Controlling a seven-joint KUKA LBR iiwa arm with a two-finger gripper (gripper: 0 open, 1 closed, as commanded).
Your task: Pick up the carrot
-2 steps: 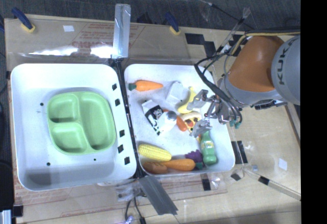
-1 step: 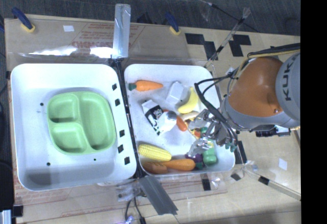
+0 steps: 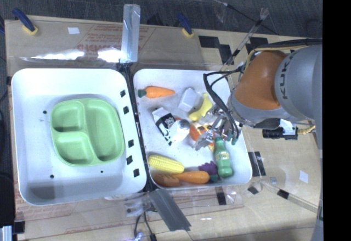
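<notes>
Closest to us, along the near wall of the right bin (image 3: 143, 124), we see a row of toy foods: a yellow corn cob (image 3: 165, 164), a brown sausage-like piece (image 3: 167, 180) just below it, an orange carrot-like piece (image 3: 193, 177), a purple grape bunch (image 3: 209, 168) and a green bottle (image 3: 222, 160) standing near the right wall.

Farther back in that bin, the carrot (image 3: 157, 92), orange with a green stub, lies on its side near the far left corner, apart from the other items. Mid-bin we find a black-and-white packet (image 3: 167, 124), a clear pale cup-like item (image 3: 188, 98), a yellow banana (image 3: 203, 107) and a small orange piece (image 3: 194, 133).

At the right, the grey arm with its orange band (image 3: 263, 83) leans over the bin. Its gripper (image 3: 215, 134) sits low among the clutter beside the bottle top, well away from the carrot; we cannot tell whether it is spread or closed.

To the left, the other white bin (image 3: 24, 124) holds a light green divided tray (image 3: 86, 131) with three compartments.
</notes>
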